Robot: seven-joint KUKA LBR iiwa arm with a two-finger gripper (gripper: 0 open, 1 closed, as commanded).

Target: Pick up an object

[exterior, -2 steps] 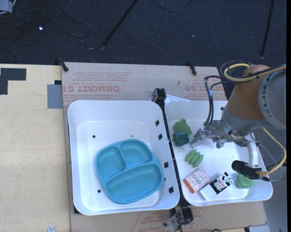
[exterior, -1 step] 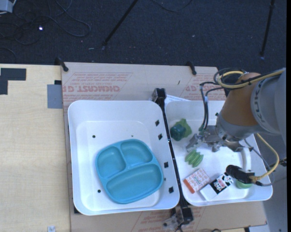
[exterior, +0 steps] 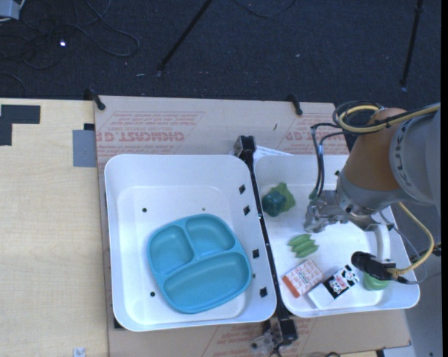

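the metal two-finger gripper (exterior: 318, 219) is seen low inside the right shallow white bin (exterior: 406, 297), beneath the grey arm with its orange band (exterior: 370, 160); whether anything is held cannot be told. just below the gripper, a small pale green pod-shaped object (exterior: 303, 244) is found on the bin floor, apparently apart from it. to the gripper's left, close to the black divider between the bins, a dark green and teal lumpy toy (exterior: 277, 200) is set. nearer the front of the same bin, a small orange and white carton (exterior: 303, 277) is laid beside a black and white patterned box (exterior: 336, 284), with a green rounded object (exterior: 374, 280) further right under black cabling. in the left shallow white bin (exterior: 127, 274), a light blue three-compartment plastic tray (exterior: 199, 262) is placed at a tilt.
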